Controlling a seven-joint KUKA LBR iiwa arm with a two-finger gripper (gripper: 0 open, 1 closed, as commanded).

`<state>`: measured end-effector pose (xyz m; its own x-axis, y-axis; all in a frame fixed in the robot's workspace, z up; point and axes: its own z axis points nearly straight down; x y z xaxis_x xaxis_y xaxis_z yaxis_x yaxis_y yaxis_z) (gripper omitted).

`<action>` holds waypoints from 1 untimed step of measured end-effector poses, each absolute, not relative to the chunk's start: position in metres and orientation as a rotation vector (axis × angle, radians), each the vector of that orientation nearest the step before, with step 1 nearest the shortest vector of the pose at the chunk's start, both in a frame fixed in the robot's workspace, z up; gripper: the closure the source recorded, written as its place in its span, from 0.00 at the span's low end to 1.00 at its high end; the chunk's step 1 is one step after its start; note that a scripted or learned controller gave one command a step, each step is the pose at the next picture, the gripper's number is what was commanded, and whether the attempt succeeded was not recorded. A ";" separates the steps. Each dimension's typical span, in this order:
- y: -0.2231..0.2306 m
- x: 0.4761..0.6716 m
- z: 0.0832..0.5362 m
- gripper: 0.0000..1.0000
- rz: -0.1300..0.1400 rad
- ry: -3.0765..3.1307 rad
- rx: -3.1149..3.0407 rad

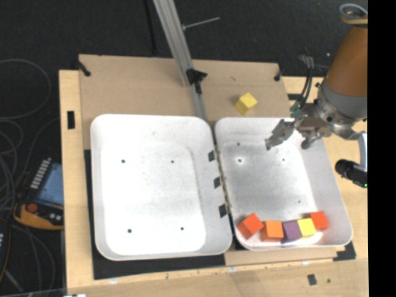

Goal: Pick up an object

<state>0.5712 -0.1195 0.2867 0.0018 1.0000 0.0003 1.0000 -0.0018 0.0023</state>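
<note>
1. Nearest the front wall of the right bin (331, 184) lies a row of five cubes: red-orange cube (250, 225), orange cube (272, 229), purple cube (291, 229), yellow cube (307, 227) and a second red cube (319, 219). They sit touching or nearly touching one another, packed against the bin's front rim. Any of them could serve as the object to pick.

2. A sixth piece, a lone yellow cube (245, 103), rests on the bare bench (142, 85) just behind the right bin, apart from everything else.

3. Risk, as judged from this layout: the row leaves almost no gap between neighbours, so descending fingers may land on top of a cube, or wedge two at once. The front wall also crowds the fingers, and a push could merely slide the cubes along the rim.

4. Gripper (289, 136): its two fingers appear spread apart, with nothing between them. It hangs over the rear part of the right bin, well apart from the row of cubes.

5. Arm (346, 73): it enters from the right, the orange band above the grey wrist, the wrist angled down and leftward toward the bin floor.

6. Left bin (99, 166): lies beside the right one, the two rims meeting along the middle.
</note>
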 end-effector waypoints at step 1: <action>-0.178 0.622 0.246 0.00 -0.004 2.214 2.222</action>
